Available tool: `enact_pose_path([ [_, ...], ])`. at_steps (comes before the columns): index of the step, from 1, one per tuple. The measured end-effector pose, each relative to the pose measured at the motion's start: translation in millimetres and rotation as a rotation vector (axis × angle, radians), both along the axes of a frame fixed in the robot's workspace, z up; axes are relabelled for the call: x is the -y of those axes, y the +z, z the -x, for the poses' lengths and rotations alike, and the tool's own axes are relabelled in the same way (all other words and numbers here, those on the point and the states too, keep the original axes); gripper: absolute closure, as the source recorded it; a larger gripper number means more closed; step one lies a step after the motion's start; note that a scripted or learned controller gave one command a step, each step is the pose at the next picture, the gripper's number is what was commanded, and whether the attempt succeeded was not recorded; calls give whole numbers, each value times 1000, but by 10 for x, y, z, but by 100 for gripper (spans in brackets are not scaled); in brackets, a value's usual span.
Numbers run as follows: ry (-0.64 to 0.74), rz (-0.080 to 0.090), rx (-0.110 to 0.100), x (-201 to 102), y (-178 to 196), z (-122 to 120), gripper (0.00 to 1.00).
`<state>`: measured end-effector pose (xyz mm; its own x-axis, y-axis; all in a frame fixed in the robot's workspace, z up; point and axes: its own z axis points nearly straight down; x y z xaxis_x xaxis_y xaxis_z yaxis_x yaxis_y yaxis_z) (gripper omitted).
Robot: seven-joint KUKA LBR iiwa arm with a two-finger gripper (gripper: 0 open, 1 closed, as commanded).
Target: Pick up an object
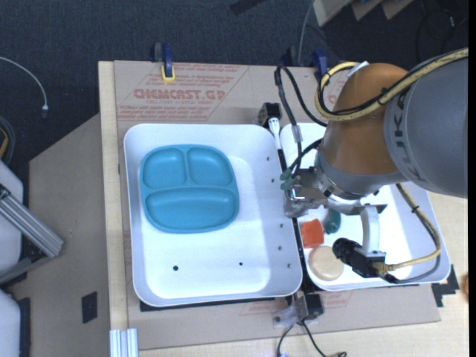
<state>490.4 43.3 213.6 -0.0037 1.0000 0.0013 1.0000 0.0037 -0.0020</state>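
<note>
Bins sit side by side: the left bin (141, 199) holds a blue tray (190, 188), the right bin (416, 240) an orange block (312, 233) and cream disc (325, 262) at 7 o'clock. Arm (372, 136) hangs over the right bin; gripper (332, 218) state unclear.

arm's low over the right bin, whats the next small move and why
Probably a short straight descent. The gripper hangs in the right bin just above the orange block, with a cream disc beside it. Nothing visibly sits between its fingers, so no object is held yet.

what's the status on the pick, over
Gripper low in the right white bin, fingers hidden under the wrist. Orange block and cream round disc lie beside it. Blue divided plastic plate in the left white bin.
</note>
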Motion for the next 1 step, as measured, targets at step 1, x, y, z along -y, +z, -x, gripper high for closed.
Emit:
enact_pose_path([
  [1,2,0,3,-476,34,24,100],
])
